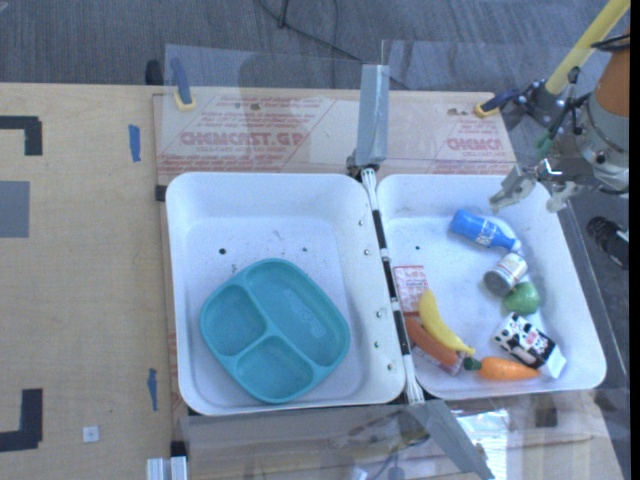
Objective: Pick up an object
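Hanging over the far right corner of the right bin [570, 268], the gripper [532, 190] has its two fingers [505, 193] spread apart with nothing between them. The jaws stand open above the bin's upper rim, the grey wrist and orange band rising behind them toward the right edge. Closest to the jaws, just below and a little to their left, a blue bottle [483, 229] lies on its side on the bin floor, apart from the fingertips. Further below the jaws sits a small silver can [506, 273], tilted, with a green ball [522, 297] touching it on the near side. Below those, well down from the jaws at the bin's near edge, rests a black-and-white cow toy [525, 342], and just beside it an orange carrot [507, 370]. Down and to the left of the jaws, a yellow banana [440, 323] lies slantwise, partly over a longer orange-red piece [430, 345] whose kind I cannot tell. A small red-and-white packet [409, 282] lies against the divider, left of the banana. Far to the left of the jaws, across the divider, the left bin [200, 208] holds a teal divided plate [273, 329] with three compartments. A clear plastic sheet [250, 133] lies on the bench beyond both bins.
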